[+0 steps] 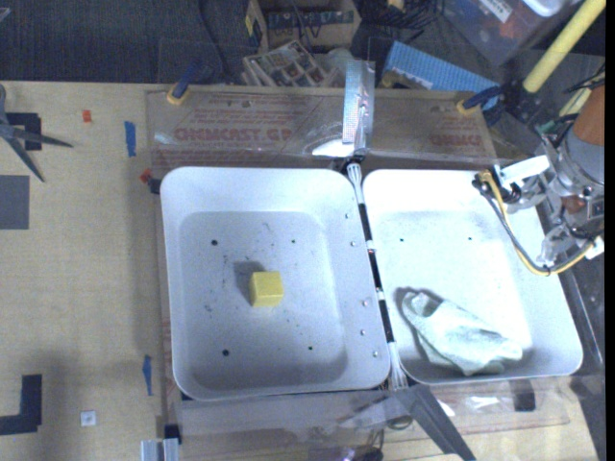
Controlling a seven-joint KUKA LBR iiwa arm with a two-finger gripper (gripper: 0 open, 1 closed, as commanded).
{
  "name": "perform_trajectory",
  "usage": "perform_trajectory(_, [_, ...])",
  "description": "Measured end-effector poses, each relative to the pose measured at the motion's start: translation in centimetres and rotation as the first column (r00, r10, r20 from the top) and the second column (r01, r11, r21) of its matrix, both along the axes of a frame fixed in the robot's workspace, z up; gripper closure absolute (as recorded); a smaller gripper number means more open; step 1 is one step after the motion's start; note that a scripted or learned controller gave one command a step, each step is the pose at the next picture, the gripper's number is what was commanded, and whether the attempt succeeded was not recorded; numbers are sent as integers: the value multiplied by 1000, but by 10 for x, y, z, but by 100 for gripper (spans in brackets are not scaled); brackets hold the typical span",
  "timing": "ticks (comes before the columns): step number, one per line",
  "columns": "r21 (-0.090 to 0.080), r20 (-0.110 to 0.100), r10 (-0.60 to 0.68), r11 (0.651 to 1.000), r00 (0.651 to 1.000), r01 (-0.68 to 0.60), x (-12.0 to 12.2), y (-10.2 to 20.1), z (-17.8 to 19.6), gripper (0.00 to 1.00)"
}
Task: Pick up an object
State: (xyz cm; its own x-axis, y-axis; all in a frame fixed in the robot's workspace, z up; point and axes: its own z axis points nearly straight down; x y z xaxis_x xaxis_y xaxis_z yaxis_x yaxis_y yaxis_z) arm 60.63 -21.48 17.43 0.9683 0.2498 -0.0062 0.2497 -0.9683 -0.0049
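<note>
A small yellow block [267, 288] lies near the middle of the left bin [192, 200]. A crumpled white cloth [459, 334] rests in the near part of the right bin [432, 195]. My gripper [567, 221] hangs over the right bin's right rim, with a yellow cable looping beside it. It is well apart from the cloth and far to the right of the block. Nothing shows in its grasp.
A metal divider strip [370, 257] runs between the two bins. A clear plastic sheet [250, 128] lies behind them. Clutter, a blue pad [432, 68] and a yellow pole [567, 35] sit at the back right. The wooden bench [67, 286] extends to the left.
</note>
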Motion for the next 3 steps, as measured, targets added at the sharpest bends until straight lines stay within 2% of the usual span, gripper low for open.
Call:
perform_trajectory(1, [5, 6, -40, 999, 999, 40, 42, -1, -87, 0])
perform_trajectory(2, [3, 6, -33, 999, 999, 33, 43, 0, -80, 100])
perform_trajectory(3, [1, 1, -48, 999, 999, 48, -24, -9, -18, 100])
